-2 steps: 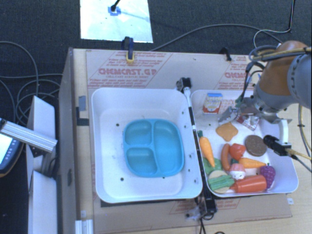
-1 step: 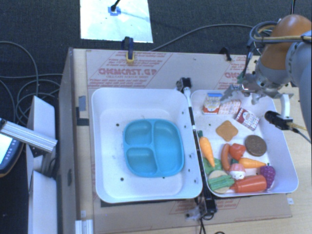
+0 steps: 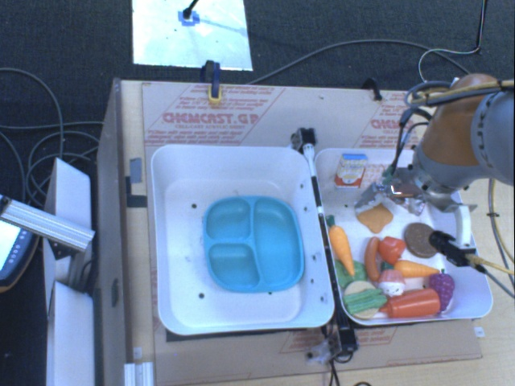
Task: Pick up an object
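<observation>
The arm [image 3: 467, 135] reaches in from the right over the right bin [image 3: 483, 296], 1 of 2 white bins, and the claw [image 3: 392, 193] hangs low above that bin's upper half; whether it is open or closed I cannot tell, since the metal at its tip is too blurred to read, and nothing can be seen held in it. To the claw's left, well apart, the left bin [image 3: 173, 215] holds only a blue divided plate [image 3: 253, 244]. The nearest candidate is the tan wedge [image 3: 375, 217], lying flat just below the claw and slightly left. Behind and left of the claw stands a small carton [image 3: 350, 170]; below and right lies a brown disc [image 3: 419, 238]. Further below, the toys crowd together: a carrot [image 3: 341, 248], a red sausage [image 3: 371, 257], a large red-orange piece [image 3: 414, 302]. My judgement: aim for the wedge, since it sits apart from the pile. Centre directly over it, turn the wrist to span its narrow side, descend straight, and lift only once it is firmly pinched.
</observation>
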Action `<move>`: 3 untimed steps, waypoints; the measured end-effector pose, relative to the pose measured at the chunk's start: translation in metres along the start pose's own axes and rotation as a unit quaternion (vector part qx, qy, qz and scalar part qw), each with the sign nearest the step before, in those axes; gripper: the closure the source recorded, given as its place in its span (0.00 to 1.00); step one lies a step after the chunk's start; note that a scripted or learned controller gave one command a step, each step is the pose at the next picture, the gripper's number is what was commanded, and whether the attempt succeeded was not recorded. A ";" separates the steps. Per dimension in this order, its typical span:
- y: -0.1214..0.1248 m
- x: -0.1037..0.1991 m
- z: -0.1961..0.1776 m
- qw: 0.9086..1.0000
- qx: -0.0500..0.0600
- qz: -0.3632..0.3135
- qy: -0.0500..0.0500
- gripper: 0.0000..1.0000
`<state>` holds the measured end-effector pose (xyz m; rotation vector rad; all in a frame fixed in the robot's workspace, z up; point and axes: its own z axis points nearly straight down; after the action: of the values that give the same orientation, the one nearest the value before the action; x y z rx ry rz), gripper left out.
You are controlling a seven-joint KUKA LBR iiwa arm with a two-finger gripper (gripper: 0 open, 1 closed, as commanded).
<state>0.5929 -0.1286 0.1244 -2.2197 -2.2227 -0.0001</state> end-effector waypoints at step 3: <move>-0.030 -0.020 -0.061 1.000 -0.002 0.000 -0.001 1.00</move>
<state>0.5625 -0.1484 0.1857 -2.2243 -2.2252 -0.0031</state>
